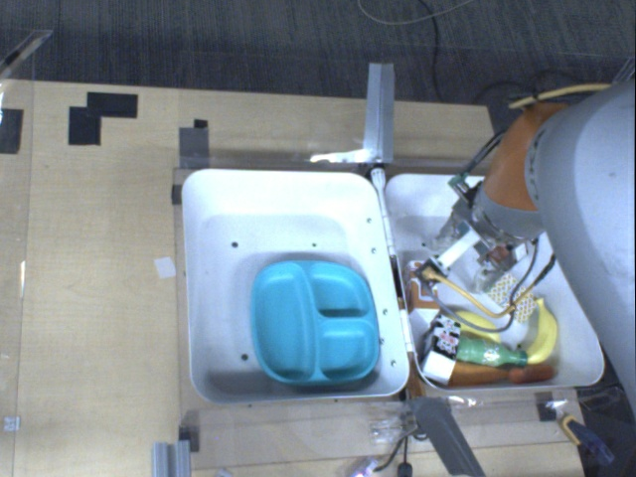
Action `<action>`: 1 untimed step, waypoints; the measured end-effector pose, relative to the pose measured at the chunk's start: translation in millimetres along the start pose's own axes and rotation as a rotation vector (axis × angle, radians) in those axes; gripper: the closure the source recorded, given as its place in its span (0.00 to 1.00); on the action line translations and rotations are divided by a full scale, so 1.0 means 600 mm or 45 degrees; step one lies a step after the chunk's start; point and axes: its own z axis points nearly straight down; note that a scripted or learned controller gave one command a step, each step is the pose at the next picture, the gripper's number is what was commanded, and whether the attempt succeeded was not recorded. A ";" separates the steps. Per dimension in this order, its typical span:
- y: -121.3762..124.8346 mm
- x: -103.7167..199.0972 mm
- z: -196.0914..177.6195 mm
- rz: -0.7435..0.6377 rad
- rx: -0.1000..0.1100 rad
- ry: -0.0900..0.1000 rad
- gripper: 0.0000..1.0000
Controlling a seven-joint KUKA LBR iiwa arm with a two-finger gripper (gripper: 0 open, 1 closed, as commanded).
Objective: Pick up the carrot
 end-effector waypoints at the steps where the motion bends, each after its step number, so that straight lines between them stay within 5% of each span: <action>1: 0.000 0.003 -0.018 -0.002 0.001 0.003 1.00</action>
